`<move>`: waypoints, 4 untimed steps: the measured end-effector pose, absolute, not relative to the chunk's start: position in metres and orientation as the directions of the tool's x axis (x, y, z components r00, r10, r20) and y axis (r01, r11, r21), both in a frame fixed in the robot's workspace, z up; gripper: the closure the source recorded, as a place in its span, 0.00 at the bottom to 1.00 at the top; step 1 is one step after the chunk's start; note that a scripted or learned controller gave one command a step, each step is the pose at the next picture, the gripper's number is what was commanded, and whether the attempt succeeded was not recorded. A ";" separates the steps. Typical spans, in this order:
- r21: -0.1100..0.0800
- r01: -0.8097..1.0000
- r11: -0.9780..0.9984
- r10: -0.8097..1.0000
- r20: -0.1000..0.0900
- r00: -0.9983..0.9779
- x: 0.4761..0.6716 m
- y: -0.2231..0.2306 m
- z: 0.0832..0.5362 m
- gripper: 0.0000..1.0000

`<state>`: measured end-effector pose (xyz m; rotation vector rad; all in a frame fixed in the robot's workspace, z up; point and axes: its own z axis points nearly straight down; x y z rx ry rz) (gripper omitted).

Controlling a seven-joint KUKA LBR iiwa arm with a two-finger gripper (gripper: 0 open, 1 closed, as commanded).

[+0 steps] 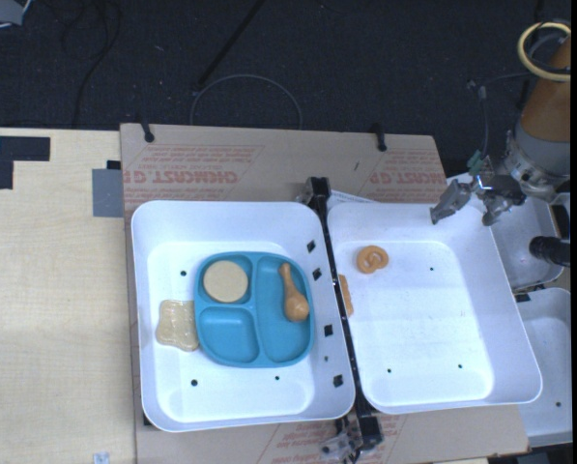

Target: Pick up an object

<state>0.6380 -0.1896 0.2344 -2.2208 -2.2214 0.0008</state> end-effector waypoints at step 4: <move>-0.003 1.000 0.007 1.000 0.000 -0.007 0.641 -0.182 0.098 1.00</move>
